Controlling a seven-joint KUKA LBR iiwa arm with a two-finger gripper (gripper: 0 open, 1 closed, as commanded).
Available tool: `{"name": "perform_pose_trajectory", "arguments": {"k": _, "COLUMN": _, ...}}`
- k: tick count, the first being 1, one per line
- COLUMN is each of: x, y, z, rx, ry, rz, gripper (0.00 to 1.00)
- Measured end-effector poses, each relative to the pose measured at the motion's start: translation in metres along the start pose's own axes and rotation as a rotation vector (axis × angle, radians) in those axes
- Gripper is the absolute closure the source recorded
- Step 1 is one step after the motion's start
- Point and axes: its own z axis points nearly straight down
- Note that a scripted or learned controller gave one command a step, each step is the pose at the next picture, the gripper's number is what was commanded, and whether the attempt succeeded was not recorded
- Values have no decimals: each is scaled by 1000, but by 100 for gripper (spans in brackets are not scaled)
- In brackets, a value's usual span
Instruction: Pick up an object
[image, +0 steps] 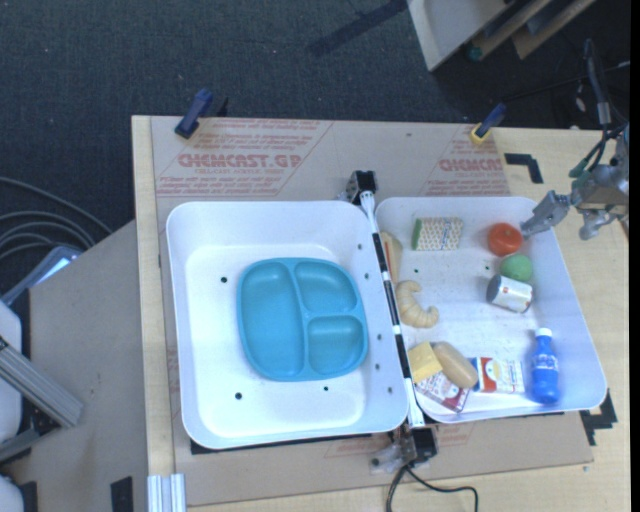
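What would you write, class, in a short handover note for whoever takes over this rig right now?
Hand: at the right bin's far right edge, next to the orange ball; nothing seen between its fingers.
Right bin holds: orange ball, green ball, metal can, blue bottle, croissant, bread roll, patterned sponge, red and white packet.
Left bin: blue divided plate.
Done: nothing lifted yet.
Left: grasp one object, probably the orange ball, and lift.
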Motion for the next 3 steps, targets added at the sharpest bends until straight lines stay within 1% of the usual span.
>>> {"name": "perform_pose_trajectory", "arguments": {"k": 1, "x": -11, "y": 2, "z": 142, "rx": 3, "ry": 1, "rz": 1, "gripper": 0}}
{"name": "perform_pose_trajectory", "arguments": {"k": 2, "x": 27, "y": 50, "z": 172, "rx": 7, "ry": -1, "rz": 2, "gripper": 0}}
{"name": "perform_pose_trajectory", "arguments": {"k": 3, "x": 52, "y": 66, "z": 175, "rx": 44, "ry": -3, "rz": 15, "gripper": 0}}
